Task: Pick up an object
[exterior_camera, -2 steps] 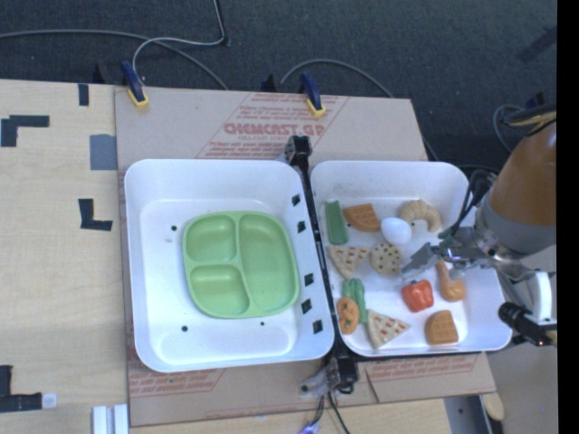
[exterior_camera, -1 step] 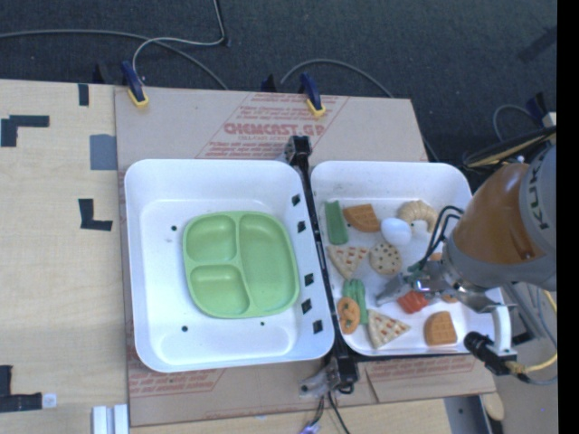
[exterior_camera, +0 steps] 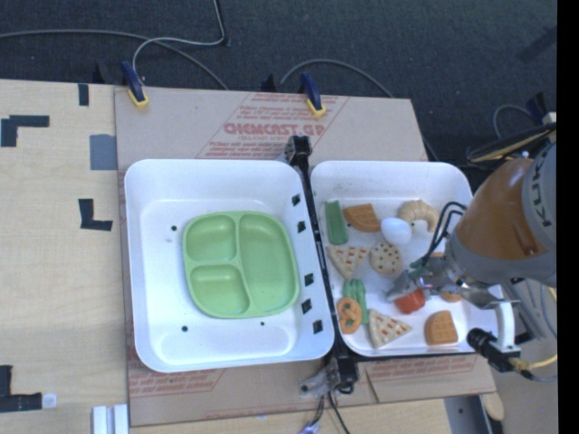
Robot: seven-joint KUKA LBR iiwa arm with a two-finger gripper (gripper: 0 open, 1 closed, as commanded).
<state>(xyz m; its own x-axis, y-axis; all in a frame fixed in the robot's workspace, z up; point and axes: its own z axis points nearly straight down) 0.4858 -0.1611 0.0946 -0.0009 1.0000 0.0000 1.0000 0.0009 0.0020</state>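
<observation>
The right bin [exterior_camera: 452,177] holds several toy foods. My gripper [exterior_camera: 407,285] hangs low over the middle of that bin, right above a small red piece [exterior_camera: 411,303] and touching or nearly touching it. The arm's orange band [exterior_camera: 496,220] and grey wrist cover the bin's right side. Around the gripper lie a round cookie [exterior_camera: 385,259], a white egg [exterior_camera: 394,231], a croissant [exterior_camera: 418,212], an orange bread slice [exterior_camera: 441,327] and a pizza wedge [exterior_camera: 387,329]. Nothing is seen lifted off the bin floor.
Near the divider lie a green bar [exterior_camera: 336,221], an orange toast [exterior_camera: 362,217], a triangular cracker [exterior_camera: 346,260], a green pod [exterior_camera: 354,292] and a pretzel [exterior_camera: 349,315]. The left bin [exterior_camera: 149,242] carries a green divided plate [exterior_camera: 241,264]. Black clips sit along the divider [exterior_camera: 308,233].
</observation>
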